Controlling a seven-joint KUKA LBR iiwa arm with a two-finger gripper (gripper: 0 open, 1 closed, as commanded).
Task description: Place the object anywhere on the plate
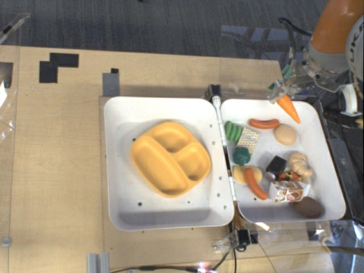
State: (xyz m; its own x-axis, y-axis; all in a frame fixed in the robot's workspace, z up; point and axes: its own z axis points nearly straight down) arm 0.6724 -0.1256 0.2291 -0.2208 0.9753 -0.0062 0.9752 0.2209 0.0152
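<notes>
Looking at the right bin, you see the gripper poised over its far edge, fingers pinched on the green top of a toy carrot whose orange tip slants down over the bin's far end. The yellow divided plate sits in the left bin, well apart from the carrot. Near the carrot, inside the right bin, lie a sausage and a beige ball.

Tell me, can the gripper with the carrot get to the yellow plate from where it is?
Probably yes. The gripper holds the carrot above the right bin's far edge, and nothing tall stands between it and the plate in the left bin.
</notes>
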